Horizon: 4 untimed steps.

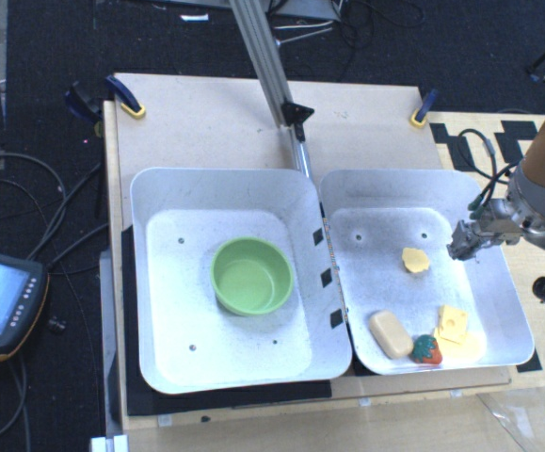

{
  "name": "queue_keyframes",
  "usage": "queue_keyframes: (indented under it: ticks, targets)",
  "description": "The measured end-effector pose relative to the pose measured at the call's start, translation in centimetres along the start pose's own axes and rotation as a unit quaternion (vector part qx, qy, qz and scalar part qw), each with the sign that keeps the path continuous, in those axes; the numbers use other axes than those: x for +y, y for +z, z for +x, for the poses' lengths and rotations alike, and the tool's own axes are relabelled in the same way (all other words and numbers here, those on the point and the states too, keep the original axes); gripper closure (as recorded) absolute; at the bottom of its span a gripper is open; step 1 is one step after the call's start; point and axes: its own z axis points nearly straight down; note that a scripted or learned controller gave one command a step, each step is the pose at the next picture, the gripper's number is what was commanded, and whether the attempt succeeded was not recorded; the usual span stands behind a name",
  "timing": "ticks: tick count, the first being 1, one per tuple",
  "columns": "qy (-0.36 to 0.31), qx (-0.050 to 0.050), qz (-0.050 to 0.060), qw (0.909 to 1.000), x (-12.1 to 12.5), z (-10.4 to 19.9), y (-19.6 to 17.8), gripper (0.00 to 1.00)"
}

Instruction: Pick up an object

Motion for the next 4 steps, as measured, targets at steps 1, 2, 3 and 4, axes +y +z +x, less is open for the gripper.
queue_keyframes:
  ticks: [1, 2, 3, 4]
  targets:
    - [0.000, 0.000, 0.000, 1.0000, 0.0, 0.0, 0.0, 0.00]
    - [0.000, 0.001, 0.002, 1.0000, 0.1, -0.2, 6.2, 0.00]
    - [0.000, 0.000, 0.001, 1.0000, 0.1, -0.2, 11.0, 0.00]
    - [0.000, 0.000, 0.000, 1.0000, 0.2, -0.2, 9.8, 1.00]
